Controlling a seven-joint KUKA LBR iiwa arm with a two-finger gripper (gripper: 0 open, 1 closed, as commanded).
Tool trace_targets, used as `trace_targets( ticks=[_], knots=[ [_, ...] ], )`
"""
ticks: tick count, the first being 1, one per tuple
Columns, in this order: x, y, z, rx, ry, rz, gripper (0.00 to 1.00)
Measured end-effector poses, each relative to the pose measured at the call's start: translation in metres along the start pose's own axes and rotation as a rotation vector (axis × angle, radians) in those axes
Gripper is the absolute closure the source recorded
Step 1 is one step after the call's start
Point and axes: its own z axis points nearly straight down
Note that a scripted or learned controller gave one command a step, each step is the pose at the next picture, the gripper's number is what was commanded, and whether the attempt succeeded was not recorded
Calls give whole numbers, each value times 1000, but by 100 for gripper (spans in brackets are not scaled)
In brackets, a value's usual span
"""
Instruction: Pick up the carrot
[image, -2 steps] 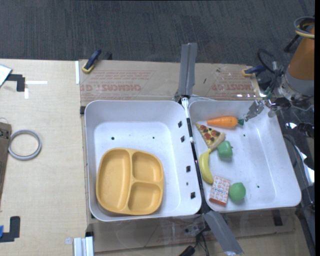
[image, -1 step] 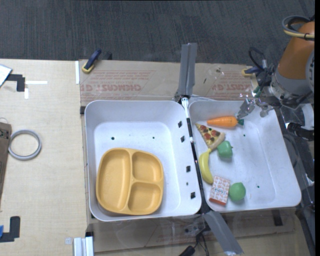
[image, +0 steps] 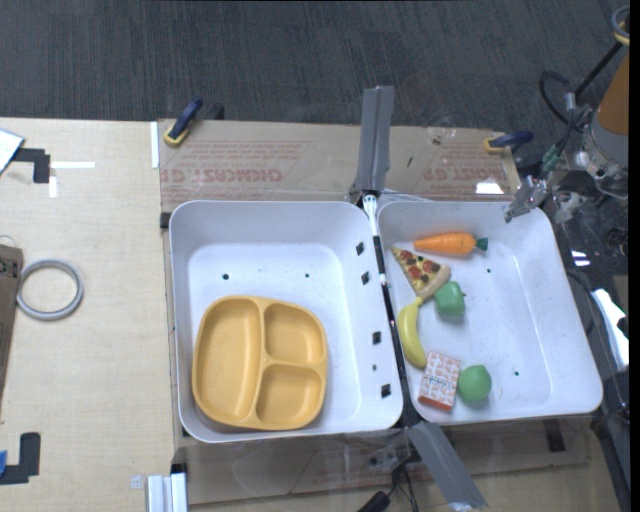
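Observation:
The carrot (image: 447, 243), orange with a small green top pointing right, lies flat near the back wall of the right bin (image: 560, 330). My gripper (image: 524, 202) hangs at the bin's back right corner, over the rim, with the arm behind it at the right edge of the view. It stands to the right of the carrot and a little behind it, apart from it and holding nothing that I can see.
The right bin also holds a pizza slice (image: 420, 270), a green pepper (image: 450, 298), a banana (image: 410, 332), a small snack box (image: 439, 382) and a green ball (image: 474, 382). A yellow divided plate (image: 262, 362) lies in the left bin (image: 260, 230). A tape roll (image: 45, 289) sits on the bench at far left.

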Motion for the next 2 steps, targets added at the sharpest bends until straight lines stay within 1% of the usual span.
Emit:
trace_targets(
  ticks=[1,2],
  knots=[
    [18,-2,62,6,1,331,0],
    [46,-1,48,4,1,480,0]
  ],
)
